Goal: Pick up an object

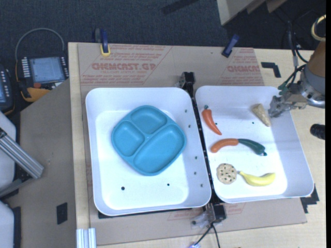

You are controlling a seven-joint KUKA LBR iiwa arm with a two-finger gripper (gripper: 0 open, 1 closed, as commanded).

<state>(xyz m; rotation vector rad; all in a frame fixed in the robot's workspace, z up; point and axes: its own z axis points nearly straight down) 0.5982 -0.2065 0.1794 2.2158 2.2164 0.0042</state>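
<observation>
The right bin (289,154) holds several toy foods: a red chili (208,121), an orange sausage-like piece (224,144), a dark green pepper (253,146), a round cookie (226,173), a yellow banana (259,179) and a beige wedge (261,113). My gripper (277,106) hangs over the bin's far right part, just right of the beige wedge and close to it. Whether it touches the wedge is unclear. Nothing is visibly held.
The left bin (98,154) carries a blue divided plate (149,139). A black clamp (186,79) sits between the bins at the back. The arm's grey wrist (315,87) enters from the right edge. A pendant with a screen (45,68) lies off the bench, far left.
</observation>
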